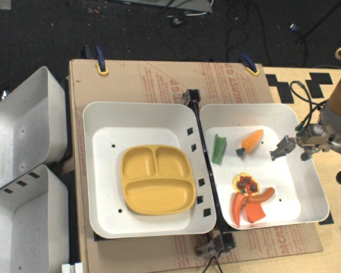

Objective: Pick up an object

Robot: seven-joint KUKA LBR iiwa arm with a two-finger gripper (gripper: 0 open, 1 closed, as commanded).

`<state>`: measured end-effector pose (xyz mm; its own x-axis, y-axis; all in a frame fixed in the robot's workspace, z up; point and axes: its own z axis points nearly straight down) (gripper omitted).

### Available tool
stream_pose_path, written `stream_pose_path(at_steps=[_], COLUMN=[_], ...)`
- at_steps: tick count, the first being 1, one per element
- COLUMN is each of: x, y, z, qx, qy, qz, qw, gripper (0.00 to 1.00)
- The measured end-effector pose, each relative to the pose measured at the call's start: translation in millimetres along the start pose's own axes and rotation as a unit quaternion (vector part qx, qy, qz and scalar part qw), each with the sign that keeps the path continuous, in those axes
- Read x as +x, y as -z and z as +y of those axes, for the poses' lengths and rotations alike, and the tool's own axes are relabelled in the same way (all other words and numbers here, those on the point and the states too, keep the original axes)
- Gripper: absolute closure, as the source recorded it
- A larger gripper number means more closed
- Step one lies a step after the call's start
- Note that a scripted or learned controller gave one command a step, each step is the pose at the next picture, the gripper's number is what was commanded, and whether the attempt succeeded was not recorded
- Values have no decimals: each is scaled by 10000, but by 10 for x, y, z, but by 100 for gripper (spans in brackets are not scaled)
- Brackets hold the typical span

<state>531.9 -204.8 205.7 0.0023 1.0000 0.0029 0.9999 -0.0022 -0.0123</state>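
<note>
In the right bin (pixel 245 112) lie several toy foods. A green piece (pixel 218 149) rests near the left wall, and an orange carrot (pixel 251 140) lies just right of it. Lower down sit a yellow round with red toppings (pixel 246 182), a sausage (pixel 261 195), a red pepper (pixel 236 208) and an orange block (pixel 256 212), all close together. My gripper (pixel 282 148) hangs over the bin's right side, right of the carrot and apart from it. I see nothing in the gripper.
The left bin (pixel 96 152) holds a yellow divided plate (pixel 158 179). A black divider (pixel 204 169) runs between the bins. Two spare white bins (pixel 23 129) stand off the bench at the left. Cables (pixel 301 92) trail at the back right.
</note>
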Motion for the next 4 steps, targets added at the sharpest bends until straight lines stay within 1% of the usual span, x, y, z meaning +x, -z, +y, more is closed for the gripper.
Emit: stream_pose_path(at_steps=[1, 3, 4], x=[2, -39, -30], y=[63, -822, -1156], z=[30, -34, -35], qx=[-59, -34, -42], qy=[16, 3, 5], qz=[-16, -4, -6], qw=[10000, 10000, 10000], gripper=[0, 0, 0])
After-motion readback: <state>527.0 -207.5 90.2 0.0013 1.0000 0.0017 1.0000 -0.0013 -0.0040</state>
